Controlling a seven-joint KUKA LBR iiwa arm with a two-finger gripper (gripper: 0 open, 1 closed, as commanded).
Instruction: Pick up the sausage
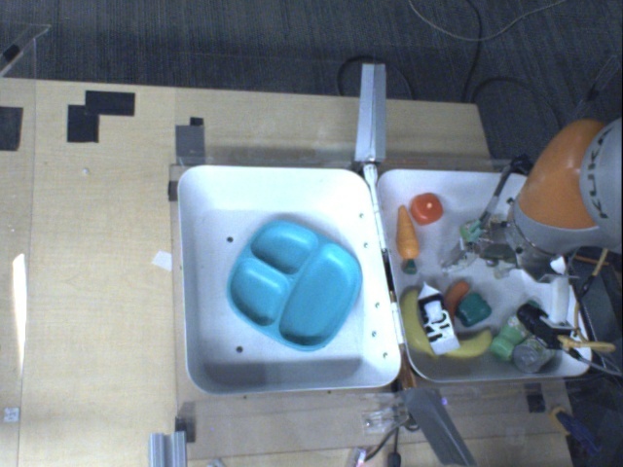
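Since the sausage (457, 291) lies untouched in the right bin (389, 197) between the banana (428, 331) and teal block (474, 308), nothing is done; my gripper (484, 244) hovers just beyond it, jaws' spread impossible to tell.

A turquoise divided plate (295, 284) is lying in the left white bin (209, 261). In the right bin (443, 185), an orange carrot (406, 234), a yellow banana (467, 345) and a reddish sausage (456, 292) are showing their colours on the tan surface (88, 280).
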